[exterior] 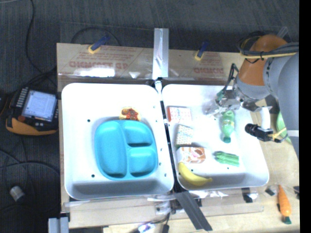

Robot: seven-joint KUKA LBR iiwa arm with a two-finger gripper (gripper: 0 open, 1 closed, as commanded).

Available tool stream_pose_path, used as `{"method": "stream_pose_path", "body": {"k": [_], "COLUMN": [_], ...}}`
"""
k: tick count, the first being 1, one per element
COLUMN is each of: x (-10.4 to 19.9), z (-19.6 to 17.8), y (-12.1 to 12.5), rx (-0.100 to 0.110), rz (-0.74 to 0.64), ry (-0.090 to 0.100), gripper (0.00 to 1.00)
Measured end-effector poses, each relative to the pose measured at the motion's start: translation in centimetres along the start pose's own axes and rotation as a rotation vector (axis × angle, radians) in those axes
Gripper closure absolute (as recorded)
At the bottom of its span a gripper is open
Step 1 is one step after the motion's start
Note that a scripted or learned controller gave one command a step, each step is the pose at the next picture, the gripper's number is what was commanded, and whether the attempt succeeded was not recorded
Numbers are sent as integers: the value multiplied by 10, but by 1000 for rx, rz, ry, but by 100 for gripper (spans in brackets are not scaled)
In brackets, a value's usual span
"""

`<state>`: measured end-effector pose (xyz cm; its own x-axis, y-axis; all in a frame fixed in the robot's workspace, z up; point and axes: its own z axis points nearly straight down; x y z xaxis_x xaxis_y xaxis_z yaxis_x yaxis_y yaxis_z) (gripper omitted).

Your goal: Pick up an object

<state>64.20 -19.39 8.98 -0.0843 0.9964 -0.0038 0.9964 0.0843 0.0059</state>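
My gripper (pixel 224 102) hangs over the back part of the right bin (pixel 252 178), just behind a green bottle (pixel 226 125) that lies on the bin floor. Nothing shows between the gripper and the bottle. Further forward lie a flat green object (pixel 227 158) and a yellow banana (pixel 192 175) in the front left corner. Along the bin's left side sit three small patterned packets (pixel 179 113), (pixel 183 135), (pixel 192 154).
The left bin (pixel 77 101) holds a blue divided tray (pixel 127 148) and a small orange and yellow toy (pixel 129 113) behind it. An orange carrot-shaped item (pixel 284 205) lies on the bench at the front right. The arm (pixel 272 67) fills the right bin's back right side.
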Motion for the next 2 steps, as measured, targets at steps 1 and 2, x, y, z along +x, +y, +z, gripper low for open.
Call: {"method": "stream_pose_path", "body": {"k": [1,2], "x": [8,-32], "z": [-76,1], "y": [27,26], "rx": [6,-2], "rz": [-53,-90], "ry": [4,-2], "gripper": [0,0]}}
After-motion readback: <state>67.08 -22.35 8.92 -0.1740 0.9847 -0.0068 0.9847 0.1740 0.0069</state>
